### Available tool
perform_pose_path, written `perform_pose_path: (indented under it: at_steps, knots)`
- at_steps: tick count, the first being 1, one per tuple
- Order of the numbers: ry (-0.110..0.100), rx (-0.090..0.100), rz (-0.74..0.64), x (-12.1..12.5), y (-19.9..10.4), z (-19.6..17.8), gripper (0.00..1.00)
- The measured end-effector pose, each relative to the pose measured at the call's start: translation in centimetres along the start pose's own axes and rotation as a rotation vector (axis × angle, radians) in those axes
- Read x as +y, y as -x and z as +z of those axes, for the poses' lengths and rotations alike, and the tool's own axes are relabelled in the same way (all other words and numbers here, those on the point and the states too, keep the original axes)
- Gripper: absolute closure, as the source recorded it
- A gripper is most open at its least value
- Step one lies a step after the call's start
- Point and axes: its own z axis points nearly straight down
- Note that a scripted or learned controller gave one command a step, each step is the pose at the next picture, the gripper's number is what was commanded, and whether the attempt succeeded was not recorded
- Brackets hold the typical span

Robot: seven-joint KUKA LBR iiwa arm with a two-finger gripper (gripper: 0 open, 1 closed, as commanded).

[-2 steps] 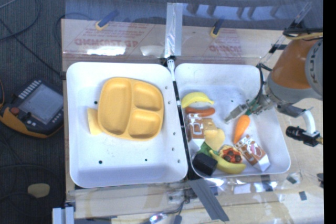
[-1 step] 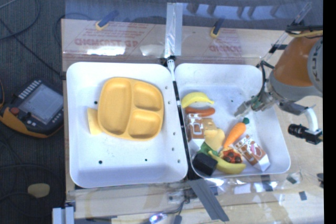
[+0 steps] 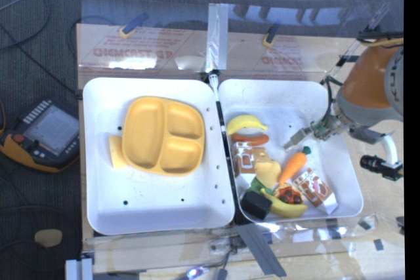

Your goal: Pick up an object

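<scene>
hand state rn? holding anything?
Hand: low over the right bin, just above the carrot. Nothing seen held; open or shut cannot be told.

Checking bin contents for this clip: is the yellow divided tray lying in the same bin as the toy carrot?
No, the yellow divided tray lies in the left bin, while the toy carrot lies in the right bin.

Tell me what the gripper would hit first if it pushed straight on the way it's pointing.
The gripper points left and slightly down into the right bin. Ahead is bare bin floor, then probably the hot dog or banana; the carrot lies just below that line. Depth is unclear.
</scene>
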Motion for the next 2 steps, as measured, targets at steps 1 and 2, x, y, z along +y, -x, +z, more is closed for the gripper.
perform_pose_path:
  at_steps: [1,2]
  knots:
    - [-0.004,-0.01,-0.166,-3.85,-5.94,0.82,0.0]
    - [0.001,-0.012,-0.167,-3.54,-6.01,-0.13,1.0]
